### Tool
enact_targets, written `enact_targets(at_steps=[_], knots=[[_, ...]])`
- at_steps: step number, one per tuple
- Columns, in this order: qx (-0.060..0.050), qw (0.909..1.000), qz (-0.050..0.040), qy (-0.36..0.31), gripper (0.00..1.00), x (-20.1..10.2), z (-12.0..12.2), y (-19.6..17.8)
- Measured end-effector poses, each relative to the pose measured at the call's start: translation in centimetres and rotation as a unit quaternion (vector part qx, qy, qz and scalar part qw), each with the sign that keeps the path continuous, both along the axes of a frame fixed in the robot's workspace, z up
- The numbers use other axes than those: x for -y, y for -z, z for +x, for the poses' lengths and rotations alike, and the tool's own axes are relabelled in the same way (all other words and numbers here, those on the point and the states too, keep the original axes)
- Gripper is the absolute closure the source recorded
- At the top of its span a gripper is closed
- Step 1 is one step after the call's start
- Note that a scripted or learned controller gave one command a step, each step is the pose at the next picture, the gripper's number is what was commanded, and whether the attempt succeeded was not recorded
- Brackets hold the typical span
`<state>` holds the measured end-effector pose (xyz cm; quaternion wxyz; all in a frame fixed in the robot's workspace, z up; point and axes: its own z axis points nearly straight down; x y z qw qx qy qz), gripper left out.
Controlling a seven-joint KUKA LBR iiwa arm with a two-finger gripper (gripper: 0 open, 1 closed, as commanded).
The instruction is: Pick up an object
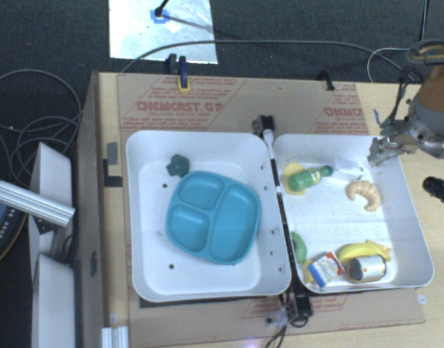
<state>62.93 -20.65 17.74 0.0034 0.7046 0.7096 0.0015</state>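
2 white bins (207,285) on cardboard-covered bench (207,100).

We look down from high above the bench (207,96), tilted a bit. Both white bins (146,194) fit in our view, not close up. The claw (381,149) sits at the right; the bins spread left of it.

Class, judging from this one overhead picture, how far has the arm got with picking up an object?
Done: nothing is lifted. The croissant, banana and green bottle all lie in the right bin.
In hand: the gripper is poised over that bin's far right corner, with no object seen in it.
Left: choosing an object, descending, grasping and lifting.
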Motion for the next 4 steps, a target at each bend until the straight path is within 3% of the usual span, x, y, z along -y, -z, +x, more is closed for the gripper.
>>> enact_targets(at_steps=[1, 2, 3, 4], knots=[[0.000, 1.0000, 0.0000, 0.000, 0.00, 0.0, 0.0, 0.0], [-0.003, 1.0000, 0.0012, 0.003, 0.00, 0.0, -3.1, 4.3], [-0.003, 1.0000, 0.0010, 0.001, 0.00, -0.1, -2.0, 8.3], [-0.002, 1.0000, 0.0008, 0.003, 0.00, -1.5, -6.9, 5.9]])
